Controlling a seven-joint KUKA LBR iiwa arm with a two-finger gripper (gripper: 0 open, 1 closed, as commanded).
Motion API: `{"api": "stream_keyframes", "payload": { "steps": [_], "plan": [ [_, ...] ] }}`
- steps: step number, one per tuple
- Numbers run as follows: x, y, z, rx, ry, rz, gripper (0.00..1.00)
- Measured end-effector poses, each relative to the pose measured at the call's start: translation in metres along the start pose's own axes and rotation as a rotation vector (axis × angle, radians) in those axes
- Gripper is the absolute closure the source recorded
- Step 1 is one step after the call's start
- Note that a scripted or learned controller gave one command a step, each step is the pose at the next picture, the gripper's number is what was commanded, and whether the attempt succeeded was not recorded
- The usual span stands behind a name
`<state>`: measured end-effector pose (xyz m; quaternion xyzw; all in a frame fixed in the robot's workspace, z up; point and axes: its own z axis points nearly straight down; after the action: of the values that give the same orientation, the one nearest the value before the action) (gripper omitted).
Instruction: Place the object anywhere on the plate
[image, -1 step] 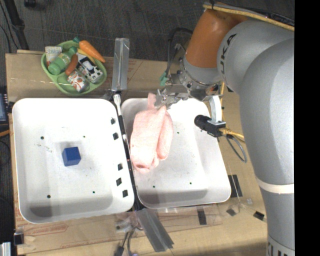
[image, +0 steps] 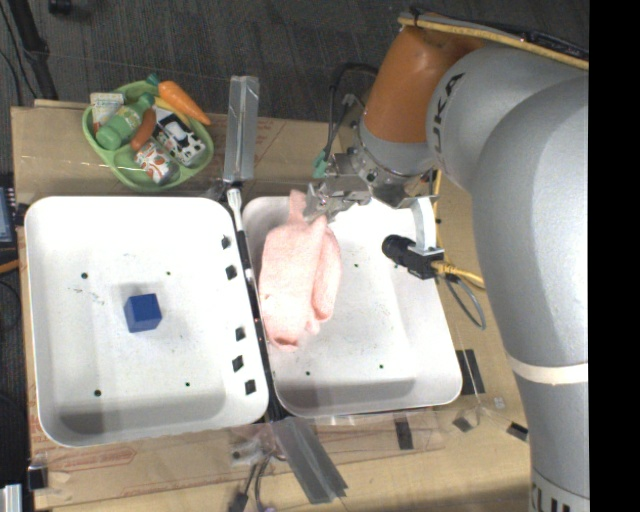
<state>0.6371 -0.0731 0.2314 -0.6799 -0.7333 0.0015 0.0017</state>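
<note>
The tool (image: 322, 197) sits at the top end of the pink cloth (image: 298, 275), at the far rim of the right bin (image: 400, 375). The cloth's upper tip seems bunched up against it, but I cannot tell whether the tool is spread or pinching the fabric. The rest of the cloth trails down the bin's left side, beside the divider. No plate is plain to me near the cloth. This looks like the grasp or early lift; next, a firm hold must be confirmed. Left of the cloth, a blue cube (image: 143, 311) lies in the left bin (image: 60, 400).
</note>
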Motion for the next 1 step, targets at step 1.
{"api": "stream_keyframes", "payload": {
  "steps": [1],
  "plan": [
    [0.0455,-0.0056,0.0089,0.001,-0.001,-0.407,1.0]
  ]
}}
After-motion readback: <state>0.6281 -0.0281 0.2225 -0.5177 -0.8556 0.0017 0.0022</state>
